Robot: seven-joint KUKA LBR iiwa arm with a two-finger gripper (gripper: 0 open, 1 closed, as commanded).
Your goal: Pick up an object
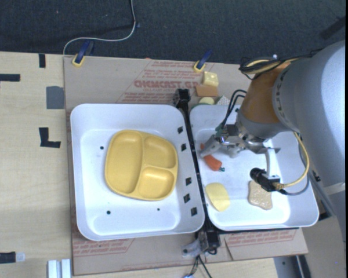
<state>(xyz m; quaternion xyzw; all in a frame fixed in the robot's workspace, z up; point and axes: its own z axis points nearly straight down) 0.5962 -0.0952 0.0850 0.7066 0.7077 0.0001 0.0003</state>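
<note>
A pale wooden table [23, 184] carries a brown cardboard sheet [133, 83]; dark carpet [191, 16] lies beyond; a white cable [129, 16] crosses it.

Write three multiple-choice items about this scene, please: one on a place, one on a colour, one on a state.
1. Where does the yellow divided plate lie?
A. left bin
B. right bin
C. on the cardboard

2. What colour is the small carrot-like piece below the gripper?
A. blue
B. orange
C. white

3. How does the pale yellow piece lie?
A. between the fingers
B. free on the right bin floor
C. on the plate

Answers: 1 A, plate rests in the left bin. 2 B, it looks orange. 3 B, it lies apart from the gripper.
</note>
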